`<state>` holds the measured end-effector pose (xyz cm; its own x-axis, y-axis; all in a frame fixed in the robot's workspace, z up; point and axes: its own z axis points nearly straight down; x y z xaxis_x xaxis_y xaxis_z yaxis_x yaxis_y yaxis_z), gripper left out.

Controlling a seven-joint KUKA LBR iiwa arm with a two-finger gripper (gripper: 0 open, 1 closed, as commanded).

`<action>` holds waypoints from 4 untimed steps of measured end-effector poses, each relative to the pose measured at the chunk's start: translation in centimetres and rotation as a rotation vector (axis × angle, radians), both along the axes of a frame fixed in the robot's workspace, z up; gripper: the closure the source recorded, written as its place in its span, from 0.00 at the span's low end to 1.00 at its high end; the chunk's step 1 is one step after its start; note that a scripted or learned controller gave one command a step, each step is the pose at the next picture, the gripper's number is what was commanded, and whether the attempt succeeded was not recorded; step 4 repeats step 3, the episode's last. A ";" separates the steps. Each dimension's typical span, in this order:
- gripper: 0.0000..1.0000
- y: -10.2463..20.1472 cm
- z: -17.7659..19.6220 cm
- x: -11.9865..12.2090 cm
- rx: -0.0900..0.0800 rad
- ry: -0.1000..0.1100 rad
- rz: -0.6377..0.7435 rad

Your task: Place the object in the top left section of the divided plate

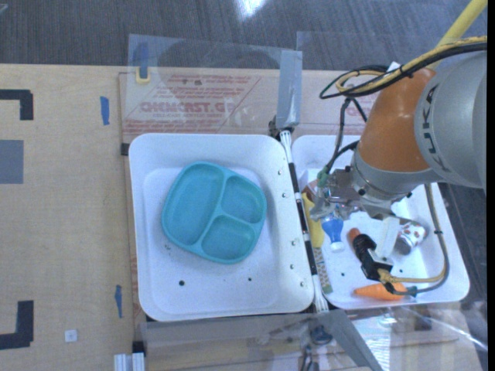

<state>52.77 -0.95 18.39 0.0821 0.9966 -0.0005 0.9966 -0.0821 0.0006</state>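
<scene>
Reaching in from the right, the grey arm [464, 114] with its orange band hangs over the right bin [458, 284], and its gripper [331, 195] sits low near that bin's left wall, by the seam where the two bins meet. Whether the gripper is spread wide, pinched narrow or closed on something cannot be told from this slanted overhead angle (the wrist covers most of it). Just below the gripper lies a small blue piece [332, 230] on the bin floor; I cannot tell if the two touch. Farther toward the near edge of the same bin lies an orange piece [373, 291], and a small white piece [410, 234] lies to the right of the blue one. The divided plate [213, 211], teal with one large section and two smaller ones, lies flat in the left bin [155, 284], a little above that bin's middle and well apart from the gripper. Both bins stand side by side on the pale wooden tabletop [62, 207].
</scene>
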 end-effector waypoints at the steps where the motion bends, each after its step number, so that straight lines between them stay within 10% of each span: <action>1: 1.00 6.1 1.2 4.2 0.000 -0.001 0.209; 2: 1.00 10.9 0.9 6.8 -0.001 -0.001 0.251; 3: 0.00 11.0 1.0 6.8 -0.001 -0.001 0.251; 4: 0.00 11.0 1.0 6.8 -0.001 -0.001 0.251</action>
